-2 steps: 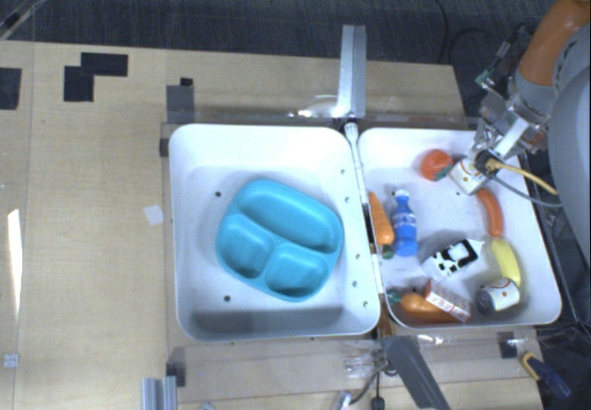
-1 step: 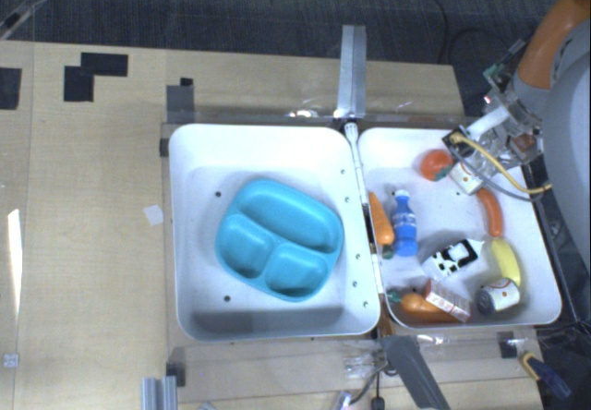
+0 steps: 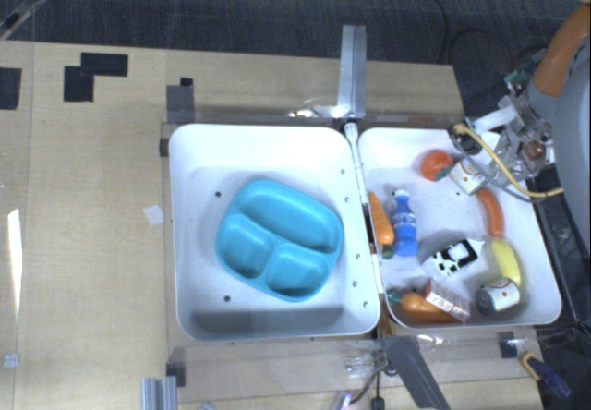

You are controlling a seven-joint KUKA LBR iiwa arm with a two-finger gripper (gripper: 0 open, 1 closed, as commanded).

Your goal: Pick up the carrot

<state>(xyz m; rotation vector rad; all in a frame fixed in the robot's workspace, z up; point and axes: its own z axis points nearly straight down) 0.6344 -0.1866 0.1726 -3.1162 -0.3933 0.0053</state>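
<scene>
The carrot hugs the right bin's left wall, crowded by a bottle, so I expect a tight grasp. My tool hovers well apart, and I can't tell its opening.

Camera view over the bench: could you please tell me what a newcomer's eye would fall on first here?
The bright blue divided plate stands out first, alone in the left bin. Next comes the colourful clutter in the right bin, with the carrot lying along its left wall beside a blue bottle. The robot arm reaches in at the upper right.
</scene>
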